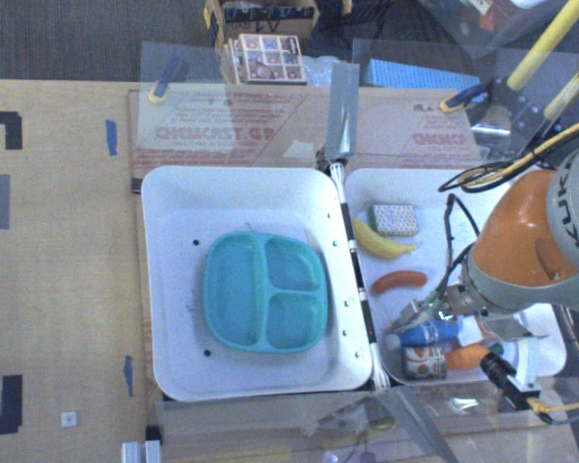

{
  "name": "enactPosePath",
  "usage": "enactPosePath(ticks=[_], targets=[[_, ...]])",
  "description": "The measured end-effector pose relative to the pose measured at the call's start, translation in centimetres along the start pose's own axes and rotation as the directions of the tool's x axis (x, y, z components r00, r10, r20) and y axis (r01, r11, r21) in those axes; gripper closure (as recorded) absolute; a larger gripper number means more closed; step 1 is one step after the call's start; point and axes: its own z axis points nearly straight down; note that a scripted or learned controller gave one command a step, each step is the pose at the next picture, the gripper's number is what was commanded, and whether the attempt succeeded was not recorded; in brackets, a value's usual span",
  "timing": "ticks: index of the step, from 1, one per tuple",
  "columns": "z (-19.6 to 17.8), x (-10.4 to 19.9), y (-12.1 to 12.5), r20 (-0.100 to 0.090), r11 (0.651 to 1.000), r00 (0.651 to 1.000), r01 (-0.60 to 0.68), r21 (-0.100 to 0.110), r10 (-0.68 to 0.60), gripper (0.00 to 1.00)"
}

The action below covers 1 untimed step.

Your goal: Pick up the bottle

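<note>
Camera view has the bottle (427, 335) lying on its side near the front of the right bin (434, 183), white cap pointing left, squeezed against a can (426, 361) with a carrot (469, 355) touching both. The gripper (448, 309) sits right over the bottle's far end, and honestly I can't tell how it's set or whether it has anything. I'd grab mid-body, across the width, and lift straight up so the can doesn't come along.
</note>
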Motion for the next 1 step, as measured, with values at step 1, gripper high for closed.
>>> enactPosePath(ticks=[1], targets=[[-9.60, 1.73, 0.25, -0.001, 0.988, 0.988, -0.153, 0.009, 0.153, 0.00]])
